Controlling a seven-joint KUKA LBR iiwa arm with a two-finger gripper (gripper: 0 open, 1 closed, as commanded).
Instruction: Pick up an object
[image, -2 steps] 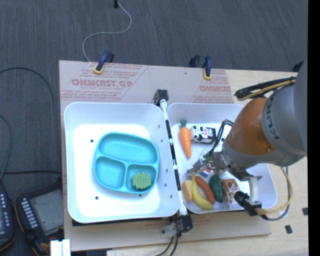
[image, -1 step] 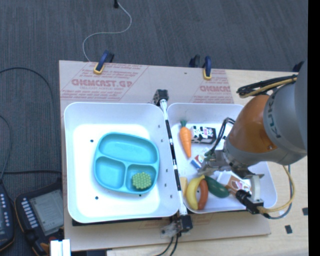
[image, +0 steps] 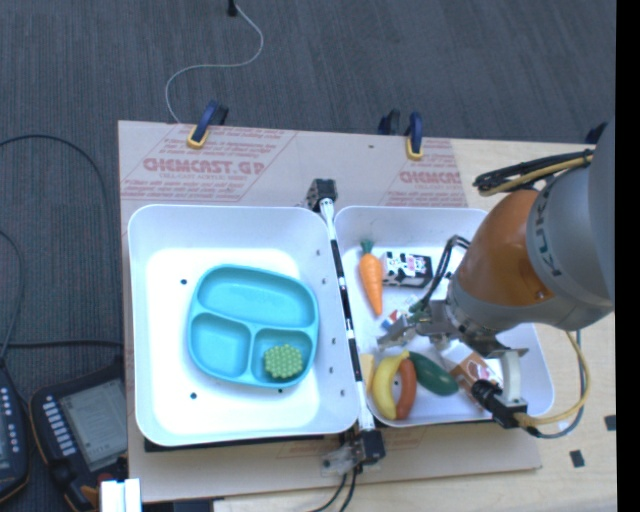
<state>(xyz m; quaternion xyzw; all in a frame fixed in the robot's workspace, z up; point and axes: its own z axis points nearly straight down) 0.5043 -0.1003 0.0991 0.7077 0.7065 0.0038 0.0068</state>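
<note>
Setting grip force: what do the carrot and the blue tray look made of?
Carrot: likely moulded plastic toy food, smooth orange with a green cap, a slight sheen. Blue tray: probably hard plastic, glossy, with soft highlights along its compartment ridges. Neither is certain from this view.

Two white bins: the left bin (image: 140, 300) and the right bin (image: 350, 225). The left holds one blue divided plate (image: 250, 320) carrying one green studded piece (image: 283, 361). The right holds one carrot (image: 371, 282), one banana (image: 385, 385), one sausage (image: 406, 388), one green vegetable (image: 433, 373) and one small black-and-white carton (image: 407, 268).
</note>
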